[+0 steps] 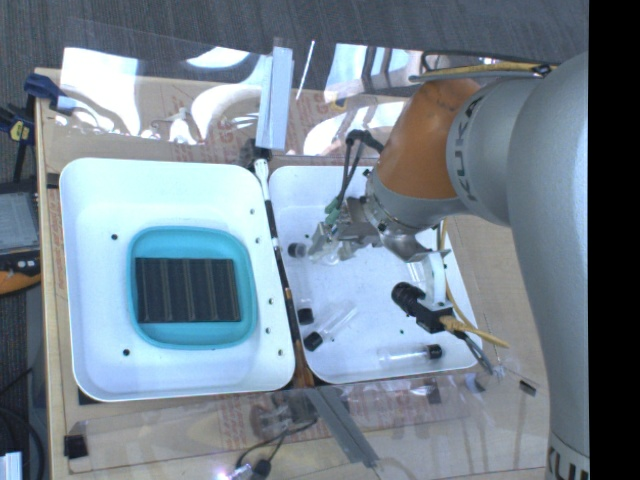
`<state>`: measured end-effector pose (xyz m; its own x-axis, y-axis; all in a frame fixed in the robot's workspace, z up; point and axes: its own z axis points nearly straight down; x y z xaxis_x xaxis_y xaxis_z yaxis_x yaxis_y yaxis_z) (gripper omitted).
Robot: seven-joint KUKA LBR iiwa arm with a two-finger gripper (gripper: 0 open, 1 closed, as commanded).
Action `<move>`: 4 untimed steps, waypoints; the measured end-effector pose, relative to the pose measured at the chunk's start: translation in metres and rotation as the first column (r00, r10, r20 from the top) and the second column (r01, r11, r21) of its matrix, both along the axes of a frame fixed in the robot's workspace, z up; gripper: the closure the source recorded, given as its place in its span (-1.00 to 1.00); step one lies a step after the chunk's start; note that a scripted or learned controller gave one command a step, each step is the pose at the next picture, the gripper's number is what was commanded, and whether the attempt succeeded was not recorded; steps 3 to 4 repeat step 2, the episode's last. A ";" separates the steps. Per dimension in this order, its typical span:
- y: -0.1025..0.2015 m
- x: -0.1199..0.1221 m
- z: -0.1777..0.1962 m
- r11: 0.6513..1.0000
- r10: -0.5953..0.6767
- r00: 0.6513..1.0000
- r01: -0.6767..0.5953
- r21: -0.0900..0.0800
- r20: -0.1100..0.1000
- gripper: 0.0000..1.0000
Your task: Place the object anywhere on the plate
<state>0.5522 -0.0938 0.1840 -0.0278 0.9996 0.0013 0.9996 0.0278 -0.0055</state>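
Note:
A blue plate (192, 288) with a dark ridged middle lies in the left white bin (90, 218). Clear tubes with black caps lie in the right white bin (330, 368): one tube (333, 324) near the bin's left front, another tube (408, 352) at the front right. My gripper (328, 240) hangs low over the right bin's upper left part, next to a small black-capped piece (297, 250) by the bin's left wall. The grey arm with its orange band (430, 148) covers the bin's back right.
A loose black cap (304, 315) sits near the divider between the bins. A black fitting with yellow cable (420, 308) hangs off the wrist over the right bin. Clear side panels stand behind both bins.

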 end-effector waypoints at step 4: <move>0.070 -0.070 0.007 0.999 0.039 0.999 -0.039 -0.001 0.000 -1.00</move>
